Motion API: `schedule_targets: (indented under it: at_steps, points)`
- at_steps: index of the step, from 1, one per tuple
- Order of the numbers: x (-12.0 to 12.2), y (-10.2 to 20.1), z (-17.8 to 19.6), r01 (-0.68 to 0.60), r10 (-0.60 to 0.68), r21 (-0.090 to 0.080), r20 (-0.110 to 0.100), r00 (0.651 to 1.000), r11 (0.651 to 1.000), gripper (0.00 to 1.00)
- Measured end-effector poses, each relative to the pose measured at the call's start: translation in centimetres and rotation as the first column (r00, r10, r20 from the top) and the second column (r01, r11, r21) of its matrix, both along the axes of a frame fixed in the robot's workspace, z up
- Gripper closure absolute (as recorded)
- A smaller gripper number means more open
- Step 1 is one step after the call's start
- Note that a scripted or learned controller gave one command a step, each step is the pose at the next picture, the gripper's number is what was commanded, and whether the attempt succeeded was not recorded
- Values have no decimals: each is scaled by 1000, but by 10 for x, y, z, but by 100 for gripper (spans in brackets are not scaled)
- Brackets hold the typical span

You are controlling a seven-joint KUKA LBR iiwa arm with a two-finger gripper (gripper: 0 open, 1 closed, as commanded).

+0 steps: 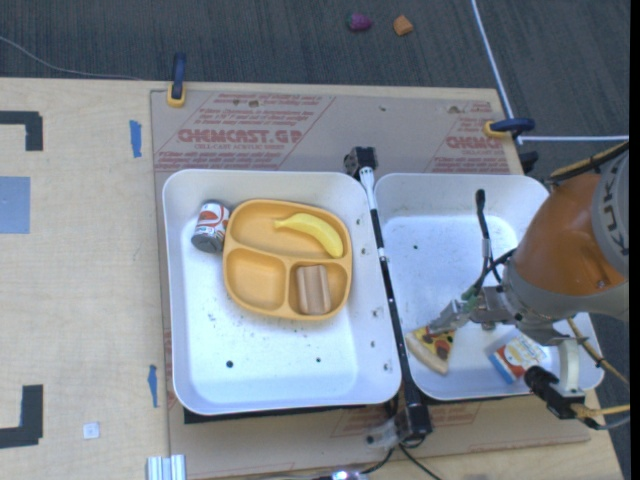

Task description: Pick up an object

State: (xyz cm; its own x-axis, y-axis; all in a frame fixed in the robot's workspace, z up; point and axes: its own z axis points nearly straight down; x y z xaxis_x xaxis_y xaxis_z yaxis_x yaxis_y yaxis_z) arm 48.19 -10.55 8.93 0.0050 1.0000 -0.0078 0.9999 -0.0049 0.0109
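With finger state impossible to tell here, the gripper should be lowered squarely over the pizza slice, apparently just beside it.

This looks like a robotics lab. The surface is bare plywood marked with black and blue tape, and a protective cardboard sheet printed with a brand name is held down by clamps. Two shallow white bins sit side by side on it, with toy food in them: a plastic banana on a yellow divided tray. Cables trail across dark carpet, and a grey and orange industrial arm reaches in.
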Motion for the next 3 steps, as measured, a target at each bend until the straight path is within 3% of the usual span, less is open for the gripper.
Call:
schedule_targets:
  at_steps: [1, 2, 3]
  points:
    - [3, 0, 12, 1, -1, -3, 10, 1000, 1000, 100]
    - [1, 6, 2, 0, 0, 1, 2, 1000, 1000, 100]
    - [-2, 9, 41, -5, 5, 7, -8, 1000, 1000, 100]
